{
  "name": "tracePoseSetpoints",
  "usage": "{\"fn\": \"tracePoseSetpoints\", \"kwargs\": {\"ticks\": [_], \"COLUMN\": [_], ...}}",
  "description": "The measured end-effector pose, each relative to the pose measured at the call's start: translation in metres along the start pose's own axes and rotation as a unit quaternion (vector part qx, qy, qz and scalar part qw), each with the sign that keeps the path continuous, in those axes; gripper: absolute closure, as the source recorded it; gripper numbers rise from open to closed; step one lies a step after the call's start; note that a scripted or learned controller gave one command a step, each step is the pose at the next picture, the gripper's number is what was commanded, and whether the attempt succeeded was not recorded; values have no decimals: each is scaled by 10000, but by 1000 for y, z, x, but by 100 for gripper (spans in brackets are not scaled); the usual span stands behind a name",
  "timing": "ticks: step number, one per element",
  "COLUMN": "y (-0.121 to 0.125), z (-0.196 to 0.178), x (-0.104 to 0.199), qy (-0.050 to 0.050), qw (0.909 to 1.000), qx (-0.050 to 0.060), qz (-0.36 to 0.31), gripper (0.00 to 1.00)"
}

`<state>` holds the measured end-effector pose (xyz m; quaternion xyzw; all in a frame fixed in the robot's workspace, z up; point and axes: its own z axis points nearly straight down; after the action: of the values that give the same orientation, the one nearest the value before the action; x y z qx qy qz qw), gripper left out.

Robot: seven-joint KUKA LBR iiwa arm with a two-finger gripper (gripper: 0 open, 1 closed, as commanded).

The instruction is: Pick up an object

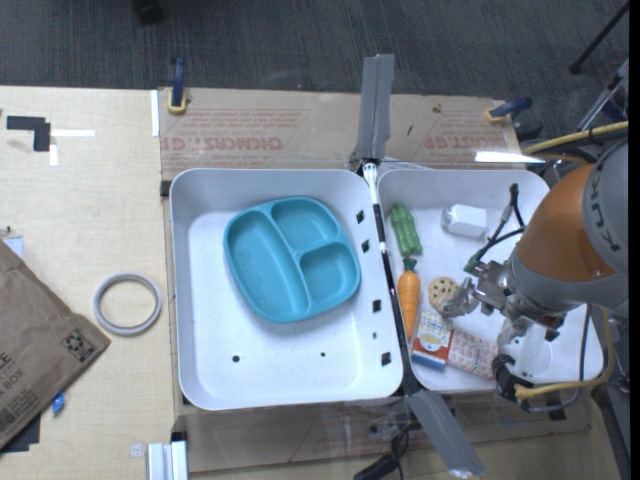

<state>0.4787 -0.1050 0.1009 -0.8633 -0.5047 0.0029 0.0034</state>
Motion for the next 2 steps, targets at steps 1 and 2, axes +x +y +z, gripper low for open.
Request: {"fn": "tracePoseSetpoints", "kwargs": {"ticks": [1,2], "y": [16,58], "z": [1,12], "x": [-6,-65], "qy": [-2,-1], "qw": [9980,9975], "qx": [-10,-14], "qz": [-628,-711], "gripper": [0,0]}}
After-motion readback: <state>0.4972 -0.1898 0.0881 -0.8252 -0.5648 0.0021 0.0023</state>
